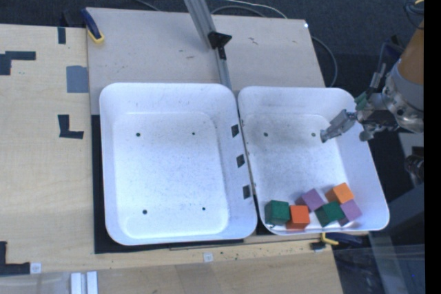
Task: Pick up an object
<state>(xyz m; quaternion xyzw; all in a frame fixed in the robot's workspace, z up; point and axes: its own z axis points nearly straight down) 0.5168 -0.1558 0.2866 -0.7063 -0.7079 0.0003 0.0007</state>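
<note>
The robot's grey hand is hovering, its opening unclear, nothing grasped; small coloured blocks are waiting at five o'clock.

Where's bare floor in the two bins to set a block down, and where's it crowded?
The left bin has open floor from wall to wall. In the right bin, the far and middle floor is bare, bordered by the divider side and the gripper at the right rim. It is crowded at the near edge: the green, orange and purple blocks cluster there.
</note>
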